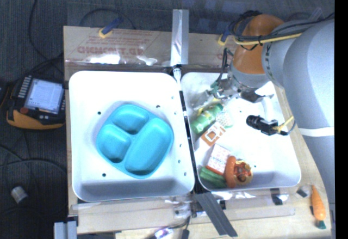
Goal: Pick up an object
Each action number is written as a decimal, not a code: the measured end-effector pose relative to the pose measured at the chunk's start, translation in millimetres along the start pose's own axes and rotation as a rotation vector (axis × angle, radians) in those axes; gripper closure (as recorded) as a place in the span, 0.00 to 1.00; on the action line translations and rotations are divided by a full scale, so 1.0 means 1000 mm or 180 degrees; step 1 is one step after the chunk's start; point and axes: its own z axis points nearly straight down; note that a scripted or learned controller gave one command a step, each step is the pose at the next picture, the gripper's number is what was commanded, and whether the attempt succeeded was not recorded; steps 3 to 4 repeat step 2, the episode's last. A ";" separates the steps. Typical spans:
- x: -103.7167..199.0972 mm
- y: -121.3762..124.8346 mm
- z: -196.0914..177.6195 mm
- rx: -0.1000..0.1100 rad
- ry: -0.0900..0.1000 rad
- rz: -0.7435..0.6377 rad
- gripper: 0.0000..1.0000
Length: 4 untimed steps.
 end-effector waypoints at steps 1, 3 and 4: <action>0.000 0.000 -0.009 0.0010 0.0012 0.0004 1.00; 0.023 0.023 -0.125 0.0030 0.0010 0.0209 1.00; 0.023 0.023 -0.125 0.0030 0.0010 0.0209 1.00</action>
